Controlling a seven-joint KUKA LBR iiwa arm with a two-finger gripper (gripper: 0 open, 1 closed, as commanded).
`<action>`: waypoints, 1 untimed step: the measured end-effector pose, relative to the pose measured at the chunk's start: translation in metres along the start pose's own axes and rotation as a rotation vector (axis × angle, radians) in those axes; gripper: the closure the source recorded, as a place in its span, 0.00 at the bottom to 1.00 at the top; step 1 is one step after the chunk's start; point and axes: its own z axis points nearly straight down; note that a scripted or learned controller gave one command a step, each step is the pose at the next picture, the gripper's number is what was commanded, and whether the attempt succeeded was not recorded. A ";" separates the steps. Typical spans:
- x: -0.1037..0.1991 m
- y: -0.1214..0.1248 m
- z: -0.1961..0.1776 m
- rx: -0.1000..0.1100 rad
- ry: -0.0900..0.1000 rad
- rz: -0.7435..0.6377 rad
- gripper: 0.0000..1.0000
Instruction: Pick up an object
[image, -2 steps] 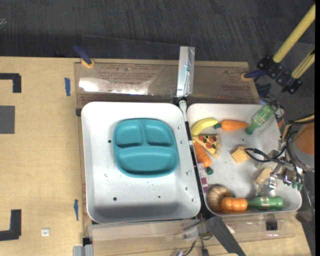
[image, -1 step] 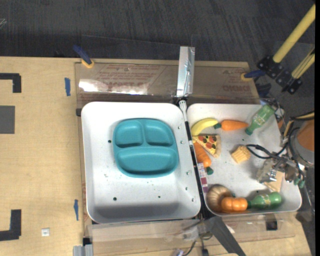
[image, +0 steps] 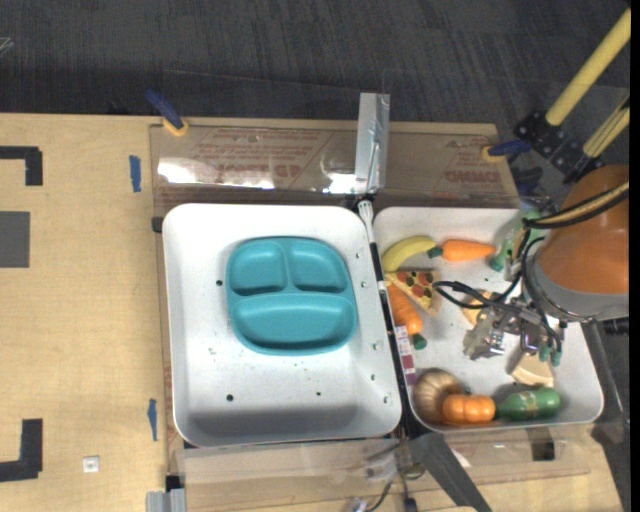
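Teal plate (image: 290, 293) in the left bin (image: 190, 240), toys in the right bin (image: 590, 395): pick not done yet.
Left to right: plate lies alone; right bin has a banana (image: 408, 250), carrot (image: 466, 251), pizza slice (image: 418, 287), and an orange piece (image: 469, 408) beside a green one (image: 530, 403) at the front. Tool (image: 497, 335) is low over the bin floor among them; can't tell whether it is released or clenched, nothing visibly in it.

The arm (image: 585, 255) shows a broad, glossy orange band above a grey wrist. Thin black cables loop out from the wrist, and the gripper (image: 510, 335) is bare grey metal.
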 end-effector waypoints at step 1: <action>-0.088 0.032 0.020 0.002 0.004 0.046 1.00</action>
